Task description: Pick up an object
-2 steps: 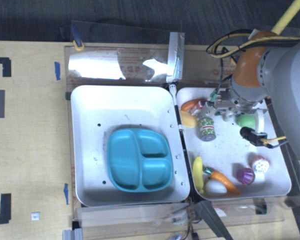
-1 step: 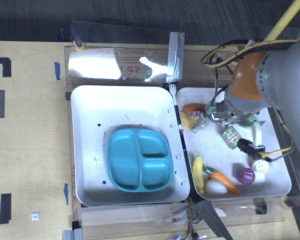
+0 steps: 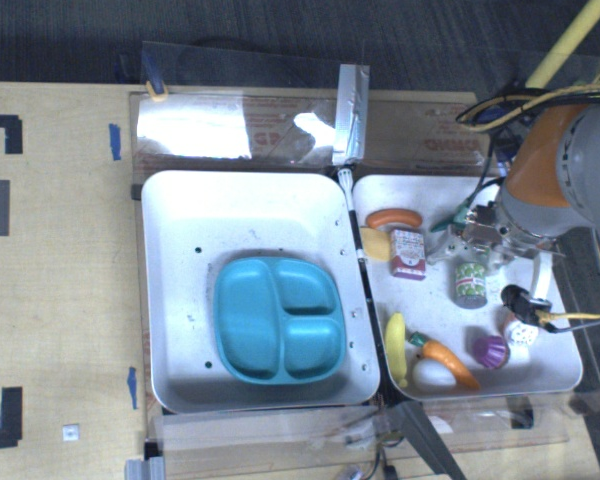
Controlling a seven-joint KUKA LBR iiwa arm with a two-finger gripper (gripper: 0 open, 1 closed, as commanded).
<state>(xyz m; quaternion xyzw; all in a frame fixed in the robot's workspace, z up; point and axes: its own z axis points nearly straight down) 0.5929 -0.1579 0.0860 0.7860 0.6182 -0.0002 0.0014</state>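
Observation:
The right bin (image 3: 550,373) holds several toy foods. An orange sausage (image 3: 393,217) lies at the back beside a yellow wedge (image 3: 377,245) and a small red carton (image 3: 407,253). A green-labelled can (image 3: 470,282) stands mid-bin. Along the front lie a banana (image 3: 395,346), a carrot (image 3: 447,360), a white egg (image 3: 432,374), a purple piece (image 3: 490,350) and a white round piece (image 3: 521,334). My gripper (image 3: 477,236) hangs just behind and above the can, low over the bin, with nothing seen in it.
A blue divided plate (image 3: 278,318) lies in the left bin (image 3: 180,208). The grey arm with its orange band (image 3: 540,173) and cables covers the right bin's back right corner. A clear plastic sheet (image 3: 240,118) stands behind the bins.

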